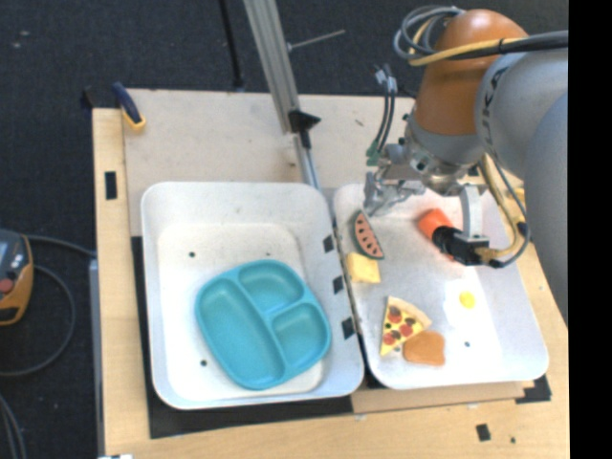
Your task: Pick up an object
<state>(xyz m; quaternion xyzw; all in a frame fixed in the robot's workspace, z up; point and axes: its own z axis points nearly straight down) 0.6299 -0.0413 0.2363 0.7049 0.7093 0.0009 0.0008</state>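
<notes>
Dark carpet surrounds the pale wooden bench, and on it I have two white bins side by side: the left bin holds a teal divided plate, the right bin holds the toy food. The gripper hangs over the upper left corner of the right bin, just above the watermelon slice. From this angle I cannot tell how far the fingers are spread, and I see nothing between them.

Below the watermelon lies a yellow block, then a pizza slice touching an orange piece at the lower middle. A red-orange piece sits near the wrist, and a small yellow bit lies apart to the right.

I judge the watermelon slice the likeliest target. It looks like light, stiff plastic, thin and smooth, so it could slip or skate along the bin floor. I would close across its narrow width at mid-length, keeping clear of the bin wall beside it.
</notes>
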